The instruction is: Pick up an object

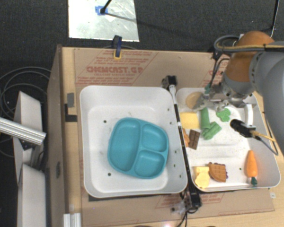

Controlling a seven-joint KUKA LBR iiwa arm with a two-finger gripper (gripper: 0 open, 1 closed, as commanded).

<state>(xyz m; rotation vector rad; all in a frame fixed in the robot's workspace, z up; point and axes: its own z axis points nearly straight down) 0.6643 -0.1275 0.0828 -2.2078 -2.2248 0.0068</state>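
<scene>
Over the upper end of the bin on the view's right [229,150], the end effector [217,100] hangs low at the tip of the grey arm [270,74], which covers that corner of the bin. Its wrist housing hides the tip, so I cannot tell whether it is released or clenched, and nothing can be seen held in it.

The likeliest thing to pick is the long green stick [205,118], which lies flat on the bin floor just below the end effector in the view, nearly under it. Its long axis runs roughly from the top of the view to the bottom and leans a little. A second green stick [212,130] lies against its lower end at a slant. A small green chunk [223,114] sits just to the right, also close to the end effector.

A tan disc [194,99] lies to the left of the end effector. A yellow block [189,121] and a brown piece [194,138] lie against the wall between the bins. The carrot [251,163] and waffle [217,171] are well apart from all this, at the near end.

I judge that a short descent toward the first green stick would do, with the grasp closing across its narrow width. The neighbouring stick touching it could crowd that grasp.

The blue divided plate [138,147] in the other bin [92,126] is far from the end effector.
</scene>
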